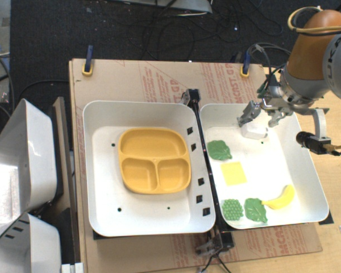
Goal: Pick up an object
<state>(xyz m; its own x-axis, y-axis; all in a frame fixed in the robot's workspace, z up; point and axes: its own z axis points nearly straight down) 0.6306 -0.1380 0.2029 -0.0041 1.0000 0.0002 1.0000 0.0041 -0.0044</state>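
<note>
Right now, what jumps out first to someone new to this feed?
The yellow divided tray alone in the left bin. Next, the gripper at the right bin's far end, over a small white object. Toward the near end lie green pieces, a yellow square and a banana.

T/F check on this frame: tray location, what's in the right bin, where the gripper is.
1. The yellow divided tray lies in the left bin. True.
2. The banana sits on the tray. False: it lies in the right bin.
3. The gripper is above the right bin's far end, by a white object. True.
4. The yellow square is in the left bin. False: right bin.
</note>
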